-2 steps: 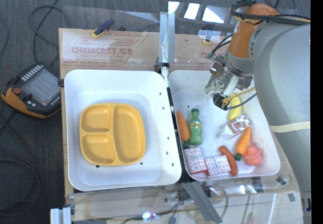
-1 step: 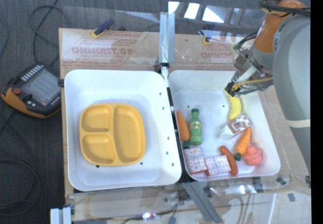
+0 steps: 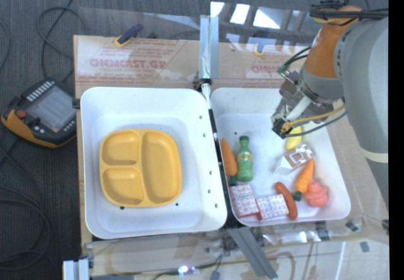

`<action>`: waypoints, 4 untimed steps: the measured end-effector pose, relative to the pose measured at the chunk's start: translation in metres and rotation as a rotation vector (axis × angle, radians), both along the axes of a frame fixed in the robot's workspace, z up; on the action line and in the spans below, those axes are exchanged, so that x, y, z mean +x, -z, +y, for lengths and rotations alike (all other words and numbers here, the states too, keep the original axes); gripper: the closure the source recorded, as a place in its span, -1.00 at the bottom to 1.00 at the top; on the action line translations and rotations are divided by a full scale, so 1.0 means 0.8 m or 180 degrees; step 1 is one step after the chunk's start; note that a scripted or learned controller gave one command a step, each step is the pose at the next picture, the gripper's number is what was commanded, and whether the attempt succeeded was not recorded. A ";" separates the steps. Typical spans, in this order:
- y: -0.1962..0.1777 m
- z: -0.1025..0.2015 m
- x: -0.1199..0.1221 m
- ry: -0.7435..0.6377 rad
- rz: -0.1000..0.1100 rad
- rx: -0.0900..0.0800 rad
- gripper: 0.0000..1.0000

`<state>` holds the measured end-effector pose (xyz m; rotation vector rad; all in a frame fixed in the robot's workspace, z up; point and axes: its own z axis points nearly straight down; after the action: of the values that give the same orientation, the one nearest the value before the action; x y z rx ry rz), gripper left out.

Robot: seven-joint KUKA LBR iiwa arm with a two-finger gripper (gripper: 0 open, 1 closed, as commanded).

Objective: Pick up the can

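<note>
Two red-and-white labelled cans lie side by side at the front of the right bin, one at the left and one to its right. My gripper hangs over the back right part of that bin, well behind the cans and apart from them. It sits just above a yellow fruit. Nothing shows between its fingers.
The right bin also holds a long carrot, a green bottle, a small white carton, a short carrot, a sausage and a pink lump. A yellow divided plate lies in the left bin.
</note>
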<state>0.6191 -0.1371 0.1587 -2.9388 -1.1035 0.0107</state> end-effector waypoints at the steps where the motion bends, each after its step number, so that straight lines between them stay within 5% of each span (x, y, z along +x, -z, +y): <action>1: -0.079 0.122 0.005 -0.0222 -0.0003 0.0006 1.00; 2: -0.027 0.073 0.000 -0.0578 0.0003 0.0001 1.00; 3: -0.107 0.194 -0.008 -0.0876 -0.0004 0.0007 1.00; 4: -0.114 0.194 -0.008 -0.0887 0.0020 0.0012 1.00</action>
<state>0.6126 0.0185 0.2498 -2.7529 -1.4985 0.0183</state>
